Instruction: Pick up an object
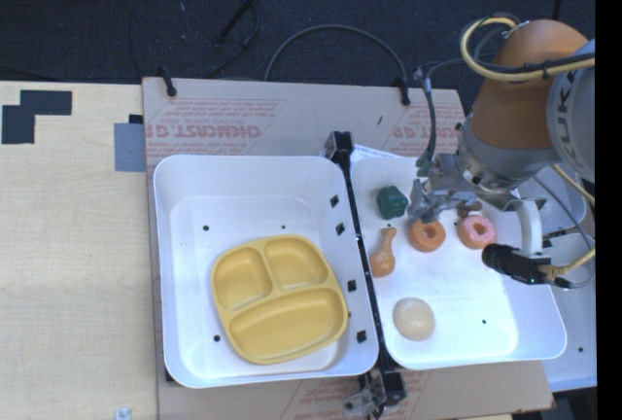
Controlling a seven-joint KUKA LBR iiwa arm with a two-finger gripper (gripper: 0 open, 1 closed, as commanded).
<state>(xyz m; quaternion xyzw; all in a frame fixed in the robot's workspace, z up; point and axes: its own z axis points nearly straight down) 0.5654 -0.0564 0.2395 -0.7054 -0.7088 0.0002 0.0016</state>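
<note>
Currently I have the gripper (pixel 434 204) low over the right bin (pixel 525 335), at about 12 o'clock of that bin's floor, with the grey-and-orange arm (pixel 525 87) coming in from 2 o'clock. From this slanted overhead angle I cannot tell how the gripper is set, and I see nothing clearly carried by it.

Objects in the right bin: an orange donut (pixel 427 235) just beside the gripper at its 6 o'clock, possibly touching it. A pink frosted donut (pixel 476 231) sits near, at 3 o'clock of the orange one. A dark green block (pixel 392 202) lies at 9 o'clock of the gripper, close by. A tan drumstick-shaped piece (pixel 384 255) lies near the divider, at 7 o'clock of the gripper. A pale round ball (pixel 414 319) rests apart from the rest, toward 6 o'clock.

Left bin (pixel 180 214): a yellow compartment tray (pixel 280 299) lies flat in its lower half.
</note>
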